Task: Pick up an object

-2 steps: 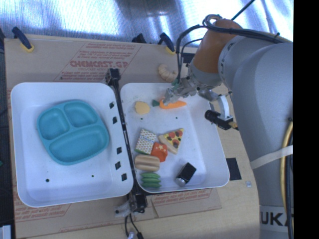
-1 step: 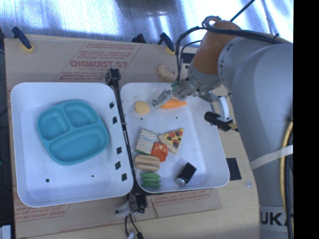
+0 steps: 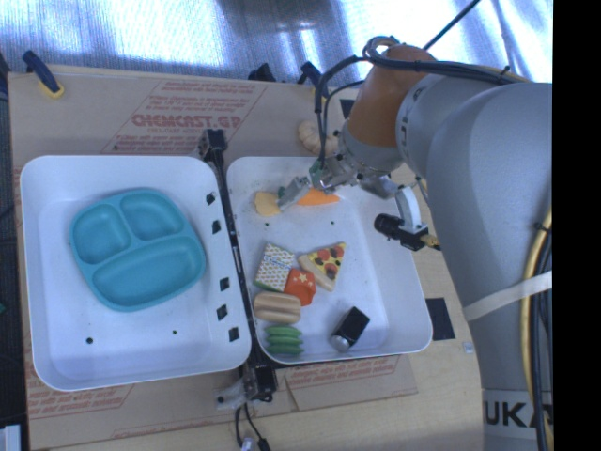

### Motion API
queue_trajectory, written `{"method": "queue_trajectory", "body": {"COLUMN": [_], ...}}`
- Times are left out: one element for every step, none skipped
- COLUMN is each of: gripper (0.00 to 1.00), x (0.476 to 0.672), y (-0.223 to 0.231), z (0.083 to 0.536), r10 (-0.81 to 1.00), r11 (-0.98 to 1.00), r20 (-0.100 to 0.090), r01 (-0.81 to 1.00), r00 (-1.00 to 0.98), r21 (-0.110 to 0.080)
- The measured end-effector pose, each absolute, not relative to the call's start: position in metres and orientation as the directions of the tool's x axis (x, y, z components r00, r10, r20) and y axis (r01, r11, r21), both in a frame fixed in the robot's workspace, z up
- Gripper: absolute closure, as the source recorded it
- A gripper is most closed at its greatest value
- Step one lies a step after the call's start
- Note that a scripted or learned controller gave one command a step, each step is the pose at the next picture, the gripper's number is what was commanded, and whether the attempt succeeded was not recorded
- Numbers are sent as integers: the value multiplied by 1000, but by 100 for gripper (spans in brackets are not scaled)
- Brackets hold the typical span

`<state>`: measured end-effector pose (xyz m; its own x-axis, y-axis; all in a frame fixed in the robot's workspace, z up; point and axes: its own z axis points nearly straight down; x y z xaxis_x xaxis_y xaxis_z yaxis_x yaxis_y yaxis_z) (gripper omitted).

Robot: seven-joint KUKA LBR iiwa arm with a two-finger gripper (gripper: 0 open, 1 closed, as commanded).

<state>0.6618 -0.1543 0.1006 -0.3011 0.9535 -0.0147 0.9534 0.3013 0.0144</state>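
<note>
Toy food fills the right bin (image 3: 399, 322), while a blue divided plate (image 3: 138, 248) lies alone in the left bin (image 3: 56, 346). At about twelve o'clock in the right bin sit a yellow piece (image 3: 267, 203) and an orange slice (image 3: 322, 197); the gripper (image 3: 302, 192) is low between them, probably lined up for a grab. Whether it is clenched or released, I cannot tell. Pizza slice (image 3: 325, 262) lies central.

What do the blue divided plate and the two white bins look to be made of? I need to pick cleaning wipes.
The blue divided plate looks like moulded plastic with a matte to satin finish: even colour, soft rounded compartment ridges, no sharp glare. The white bins seem to be thin formed plastic, smooth and slightly glossy, with rounded corners and rolled rims. This is judged from looks alone.
</note>
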Motion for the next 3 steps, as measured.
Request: {"method": "queue_trajectory", "body": {"gripper": [0, 100, 100], "x": [660, 658, 657], "y": [-119, -118, -70], "z": [96, 105, 214], "r10": [964, 962, 1000], "r11": [267, 271, 7], "r20": [-5, -1, -1], "r01": [964, 962, 1000], "r00": [-267, -271, -7], "r21": [7, 0, -2]}}
